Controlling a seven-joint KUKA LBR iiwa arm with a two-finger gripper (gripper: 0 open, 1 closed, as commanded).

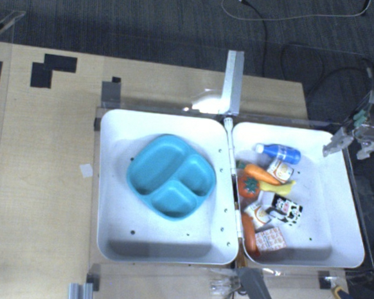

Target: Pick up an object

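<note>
A pale wooden bench bears two shallow white bins side by side, with dark carpet and cables beyond its far edge. The left bin holds a blue divided tray, while the right bin has a heap along its left side: a blue bottle, an orange carrot-like piece, a black-and-white toy and a small printed packet. The gripper hangs at the right bin's far right corner, well apart from the heap, and I cannot tell how its claw is set.
</note>
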